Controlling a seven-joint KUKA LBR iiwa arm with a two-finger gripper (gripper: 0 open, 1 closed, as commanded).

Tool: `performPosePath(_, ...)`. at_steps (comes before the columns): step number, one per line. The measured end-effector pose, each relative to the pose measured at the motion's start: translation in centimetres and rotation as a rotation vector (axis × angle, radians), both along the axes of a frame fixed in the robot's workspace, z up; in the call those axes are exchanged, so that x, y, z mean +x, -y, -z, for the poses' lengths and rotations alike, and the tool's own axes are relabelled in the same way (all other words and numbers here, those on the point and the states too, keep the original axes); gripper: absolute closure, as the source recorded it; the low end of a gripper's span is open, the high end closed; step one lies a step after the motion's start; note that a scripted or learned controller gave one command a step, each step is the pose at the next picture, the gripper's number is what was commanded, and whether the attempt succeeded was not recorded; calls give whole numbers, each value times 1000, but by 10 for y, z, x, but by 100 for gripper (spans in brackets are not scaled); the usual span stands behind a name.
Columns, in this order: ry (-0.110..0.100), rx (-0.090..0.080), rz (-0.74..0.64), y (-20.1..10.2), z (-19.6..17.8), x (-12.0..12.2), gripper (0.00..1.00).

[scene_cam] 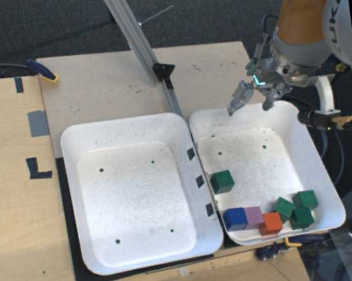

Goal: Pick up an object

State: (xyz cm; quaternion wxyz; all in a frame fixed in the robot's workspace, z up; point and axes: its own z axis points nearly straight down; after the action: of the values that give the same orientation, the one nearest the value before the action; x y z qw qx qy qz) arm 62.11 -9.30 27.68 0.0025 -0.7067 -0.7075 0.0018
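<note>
My gripper (250, 100) hangs over the far rim of the right bin (307, 150), its two fingers spread apart with nothing between them. A green cube (222, 181) lies alone near the bin's left wall. Along the near edge sit a blue cube (235, 218), a purple cube (254, 216), an orange cube (271, 222) and three green cubes (299, 209) clustered in the near right corner. All the cubes lie well below and in front of the gripper.
The left bin (134, 191) stands beside the right one. A slanted metal rod (139, 41) with a black clamp crosses the bench behind the bins. A blue and yellow tool (42, 69) lies at the far left.
</note>
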Motion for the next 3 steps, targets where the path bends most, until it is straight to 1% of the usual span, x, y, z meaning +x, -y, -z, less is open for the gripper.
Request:
performPosePath(1,4,-1,-1,0,-3,1,0)
performPosePath(2,-2,-1,0,0,63,-1,0)
performPosePath(3,-1,-2,1,9,113,-5,0)
